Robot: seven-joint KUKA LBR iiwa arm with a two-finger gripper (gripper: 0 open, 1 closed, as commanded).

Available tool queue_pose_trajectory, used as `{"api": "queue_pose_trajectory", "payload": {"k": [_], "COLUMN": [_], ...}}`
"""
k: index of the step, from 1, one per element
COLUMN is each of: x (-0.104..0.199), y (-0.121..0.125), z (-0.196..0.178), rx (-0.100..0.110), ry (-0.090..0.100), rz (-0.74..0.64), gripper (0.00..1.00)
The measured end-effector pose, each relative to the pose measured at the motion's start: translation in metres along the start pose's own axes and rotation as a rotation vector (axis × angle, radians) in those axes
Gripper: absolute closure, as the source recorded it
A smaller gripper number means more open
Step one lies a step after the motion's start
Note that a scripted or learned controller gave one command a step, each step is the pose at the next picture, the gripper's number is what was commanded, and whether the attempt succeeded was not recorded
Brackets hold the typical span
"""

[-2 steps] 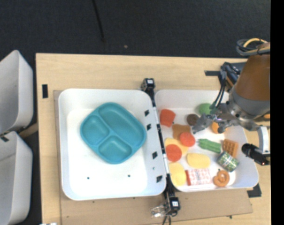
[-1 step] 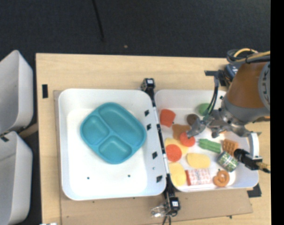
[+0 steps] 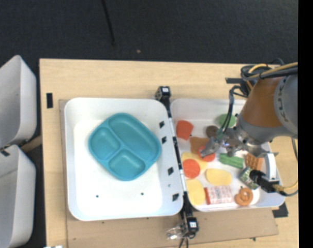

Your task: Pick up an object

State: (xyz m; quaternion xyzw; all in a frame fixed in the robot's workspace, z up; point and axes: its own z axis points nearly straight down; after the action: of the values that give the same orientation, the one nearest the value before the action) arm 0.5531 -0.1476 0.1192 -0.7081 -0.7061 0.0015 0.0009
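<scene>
Orange discs (image 3: 184,129), yellow pieces (image 3: 218,177), green stick (image 3: 230,160) crowding the hand (image 3: 214,144) — its grip unclear.

— What sits in the left bin (image 3: 78,190)?
— A blue divided plate (image 3: 124,145), lying flat near the middle.
— And around it?
— A wooden table (image 3: 104,76) on dark floor (image 3: 146,19); white chairs (image 3: 9,133) stand beside its left edge.

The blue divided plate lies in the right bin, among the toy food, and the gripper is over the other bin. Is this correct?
Not quite. The blue divided plate lies in the left bin, alone; the toy food is in the right bin, and the gripper is over that one. The camera view shows this.
</scene>
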Motion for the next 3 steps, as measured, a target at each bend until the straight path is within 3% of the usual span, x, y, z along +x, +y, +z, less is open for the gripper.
{"api": "queue_pose_trajectory", "payload": {"k": [1, 2, 3], "x": [-0.003, -0.003, -0.010], "y": [0.004, 0.003, 0.006], "z": [0.014, 0.006, -0.038], "rx": [-0.018, -0.011, -0.008], "ry": [-0.007, -0.003, -0.001], "rz": [0.001, 0.006, 0.005], "gripper": [0.00, 1.00, 1.00]}}
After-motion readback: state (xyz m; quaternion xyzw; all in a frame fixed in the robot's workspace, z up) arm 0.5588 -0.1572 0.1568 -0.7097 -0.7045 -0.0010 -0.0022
